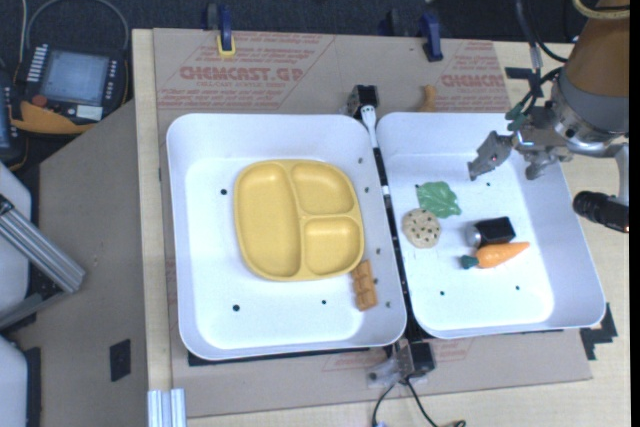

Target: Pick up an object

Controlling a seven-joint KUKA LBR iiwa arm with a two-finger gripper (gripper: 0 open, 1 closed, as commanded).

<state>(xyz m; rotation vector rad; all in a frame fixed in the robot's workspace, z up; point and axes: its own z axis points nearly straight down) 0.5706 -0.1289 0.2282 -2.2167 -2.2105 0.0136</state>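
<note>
seen from the fixed overhead camera, two shallow white bins sit side by side on a sheet of brown board whose red printing reads "chemcast gp" behind the left bin (190, 215), with a partly hidden repeat of the same lettering behind the right bin (560, 305). two blue clamps (222, 20) pin the board's far edge. the left bin holds one yellow plate (297, 218) with three compartments and, just beside its near right corner, one small brown snack piece (364, 286). the right bin holds four small things for picking: one green leaf (438, 198), one round cookie (422, 228) with dark chips just beside and below the leaf, one black block (493, 231), and one orange carrot (497, 255) with a green tip, touching the block's near side. the grey arm with its orange band (600, 55) reaches in from the right, and its gripper (510, 158) hangs over the far part of the right bin, its two fingers spread apart with nothing between them, apart from the leaf and the rest of the items. a handheld control unit with a dark screen (70, 80) lies on the floor at far left; any writing on it is too small to read.
</note>
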